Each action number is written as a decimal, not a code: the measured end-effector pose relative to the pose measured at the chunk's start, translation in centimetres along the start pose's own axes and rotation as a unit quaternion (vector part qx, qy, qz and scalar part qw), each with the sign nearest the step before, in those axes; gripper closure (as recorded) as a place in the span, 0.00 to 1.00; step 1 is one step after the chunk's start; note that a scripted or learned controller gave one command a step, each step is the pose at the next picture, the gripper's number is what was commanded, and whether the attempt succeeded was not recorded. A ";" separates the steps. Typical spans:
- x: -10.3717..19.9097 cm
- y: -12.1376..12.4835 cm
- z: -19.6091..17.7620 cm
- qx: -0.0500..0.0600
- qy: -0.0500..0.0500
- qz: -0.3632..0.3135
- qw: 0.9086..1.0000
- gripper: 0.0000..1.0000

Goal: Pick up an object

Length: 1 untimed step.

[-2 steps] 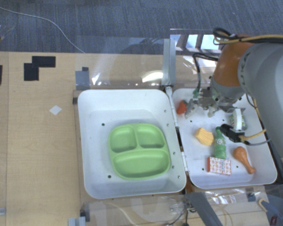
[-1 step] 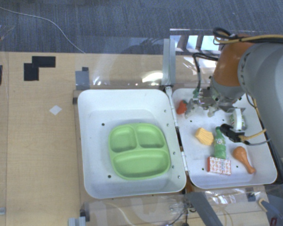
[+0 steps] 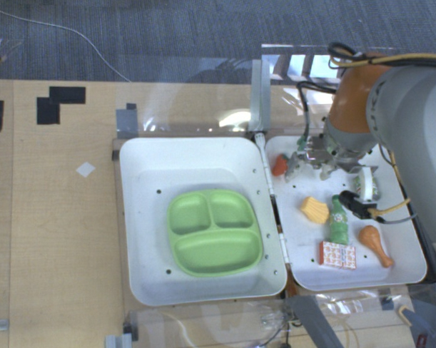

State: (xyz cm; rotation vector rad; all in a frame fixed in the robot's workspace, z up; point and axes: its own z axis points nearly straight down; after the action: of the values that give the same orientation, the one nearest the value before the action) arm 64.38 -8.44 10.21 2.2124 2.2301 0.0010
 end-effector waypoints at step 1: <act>0.0 0.0 0.0 0.000 0.000 0.000 1.000 0.00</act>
State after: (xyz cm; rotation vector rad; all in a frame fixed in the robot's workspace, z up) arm 64.39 -8.44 10.22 2.2123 2.2301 0.0012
